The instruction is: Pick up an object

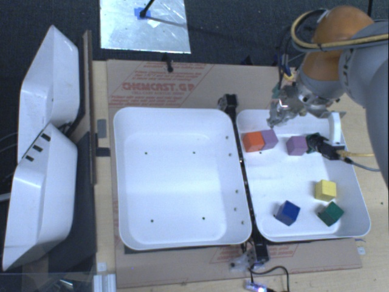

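Over the far rim of the right-hand bin (363, 224), the hand (278, 115) hangs pointing down toward the bin floor. Its tip sits just behind the nearest blocks, and it appears tilted a little to the view's left. Whether it is open or closed cannot be told from this angle.

The arm (364, 72) comes in from the view's right edge. Its grey link runs leftward and bends downward at the wrist. The orange band (337, 29) bulges above the wrist near the top of the view, so the whole forearm leans over the far right corner of the bin.

Six blocks lie in that same bin. An orange block (253, 142) rests near the far left corner, touching a purple block (268, 138) on its right. Both are just below the hand's tip as the view shows it. A second purple block (296, 145) lies a little farther right, apart from the pair. Toward the near side, a yellow block (325, 190) sits close to the right wall, with a green block (330, 213) just in front of it. A blue block (287, 212) lies to their left, near the front wall.

The left bin (176, 181) stands beside the first, their inner walls meeting. Both bins rest on a cardboard sheet (158, 84) with red lettering, which is laid on the tabletop (102, 224).
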Controlling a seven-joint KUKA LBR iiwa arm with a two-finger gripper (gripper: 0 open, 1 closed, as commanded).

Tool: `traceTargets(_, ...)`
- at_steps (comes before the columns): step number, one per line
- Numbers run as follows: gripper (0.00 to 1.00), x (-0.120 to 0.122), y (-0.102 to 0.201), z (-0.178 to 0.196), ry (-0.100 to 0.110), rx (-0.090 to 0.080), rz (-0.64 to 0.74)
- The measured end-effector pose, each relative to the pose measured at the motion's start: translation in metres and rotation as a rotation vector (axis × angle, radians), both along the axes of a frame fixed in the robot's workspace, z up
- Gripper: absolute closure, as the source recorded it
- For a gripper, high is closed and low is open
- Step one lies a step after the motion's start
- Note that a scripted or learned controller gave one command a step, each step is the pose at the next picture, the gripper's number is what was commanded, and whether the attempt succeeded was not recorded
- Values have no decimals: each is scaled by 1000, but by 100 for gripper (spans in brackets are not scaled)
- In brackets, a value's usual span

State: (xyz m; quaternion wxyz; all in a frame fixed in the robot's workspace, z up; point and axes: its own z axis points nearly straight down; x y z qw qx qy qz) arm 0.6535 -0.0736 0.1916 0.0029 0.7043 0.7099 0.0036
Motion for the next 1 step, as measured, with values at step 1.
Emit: traceTargets(1, 100, 15, -52, -86, -2, -3, -6)
